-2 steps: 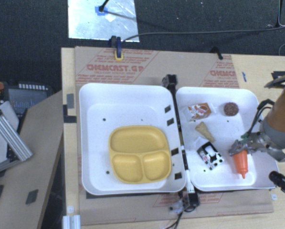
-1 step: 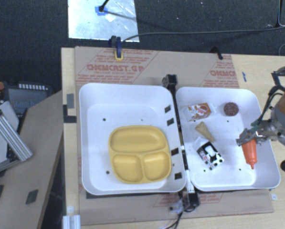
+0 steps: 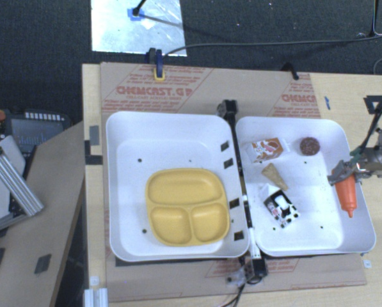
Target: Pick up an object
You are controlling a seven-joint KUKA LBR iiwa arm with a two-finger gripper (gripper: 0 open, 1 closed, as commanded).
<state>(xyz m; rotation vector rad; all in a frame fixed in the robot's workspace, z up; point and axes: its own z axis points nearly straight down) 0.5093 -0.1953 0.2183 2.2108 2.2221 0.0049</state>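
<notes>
On the bench's brown board, two white bins sit side by side; the tool's state is unclear.

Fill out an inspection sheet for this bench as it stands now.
Surface: bench bearing a left bin and a right bin.
Job's things: right bin holds snack packet, brown round piece, tan wedge, black-and-white item, orange bottle.
Clutter: yellow divided tray in left bin.
Grippers: gripper at right bin's right edge; finger state unclear.
Cables: black cable behind bench.
Surroundings: silver sheet on dark floor.
</notes>
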